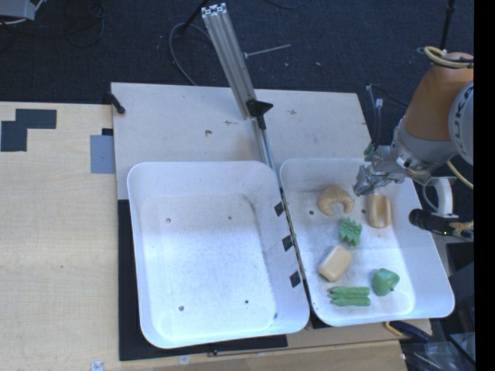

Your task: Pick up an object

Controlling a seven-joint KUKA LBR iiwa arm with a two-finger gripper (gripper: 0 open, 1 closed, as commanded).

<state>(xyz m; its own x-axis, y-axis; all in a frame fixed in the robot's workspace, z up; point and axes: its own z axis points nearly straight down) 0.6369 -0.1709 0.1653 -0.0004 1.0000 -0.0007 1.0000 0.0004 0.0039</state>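
The right bin (433, 284) holds several toy foods. A tan croissant (334, 200) lies at its back, with a tan bread loaf (378, 212) to its right. In front of them are a small green leafy piece (350, 231), a pale tan block (336, 263), green bean pods (349, 295) and a green pepper (384, 281). My gripper (370, 182) hangs over the back of this bin, between the croissant and the loaf and just above them. Nothing shows in its grasp.
The left bin (155, 207) sits beside the right one, with black clips (288, 242) along the shared rims. A slanted aluminium bar (232, 60) rises behind the bins. Cables and a black fitting (437, 221) lie off the right bin's right edge.
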